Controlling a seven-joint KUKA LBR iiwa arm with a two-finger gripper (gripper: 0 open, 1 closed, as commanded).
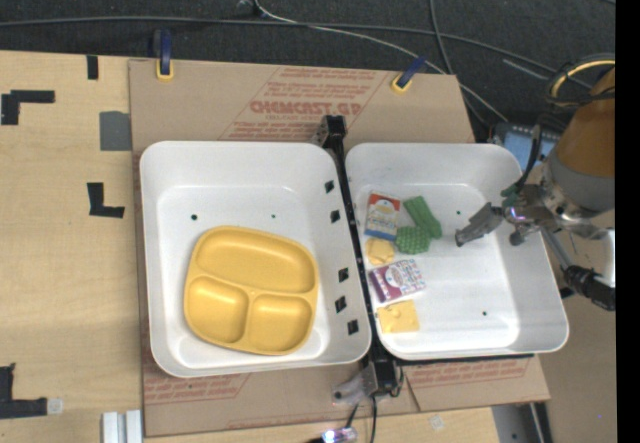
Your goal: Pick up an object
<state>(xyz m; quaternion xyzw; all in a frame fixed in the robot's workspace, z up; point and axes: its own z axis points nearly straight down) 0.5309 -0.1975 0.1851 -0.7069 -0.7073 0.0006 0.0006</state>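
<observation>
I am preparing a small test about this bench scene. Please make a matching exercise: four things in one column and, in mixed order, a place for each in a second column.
Things:
1. yellow divided tray
2. green object
3. gripper
4. orange clamp

Places:
A. over the right bin's right part
B. in the left bin
C. on the cardboard's far edge
D. in the right bin, near its left wall

Pairs: 1-B, 2-D, 3-A, 4-C

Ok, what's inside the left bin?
The left bin holds one yellow divided tray with three compartments, lying flat with nothing in them. The bin floor beneath the tray is covered.
</observation>
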